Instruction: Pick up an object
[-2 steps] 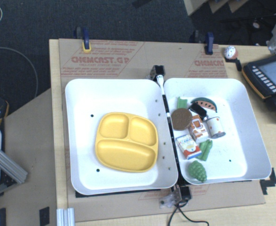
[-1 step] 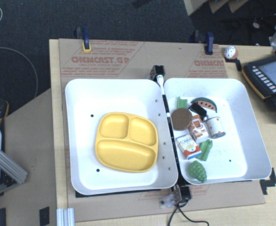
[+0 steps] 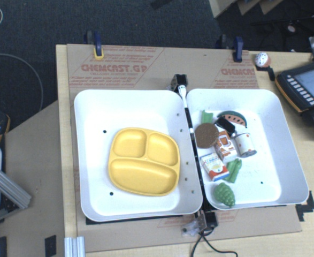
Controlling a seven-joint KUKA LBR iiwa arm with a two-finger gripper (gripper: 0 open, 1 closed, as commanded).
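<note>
From the camera above, two white bins sit side by side on my table (image 3: 66, 143). The left bin (image 3: 92, 197) carries a yellow divided plate (image 3: 144, 161) near its middle. The right bin (image 3: 274, 159) has a cluster of small things close to the wall it shares with the left bin: a brown disc (image 3: 205, 135), a watermelon slice (image 3: 232, 120), a can (image 3: 246, 144), two small cartons (image 3: 221, 155) and green pieces (image 3: 224, 194). I cannot tell my pincer's state.
</note>
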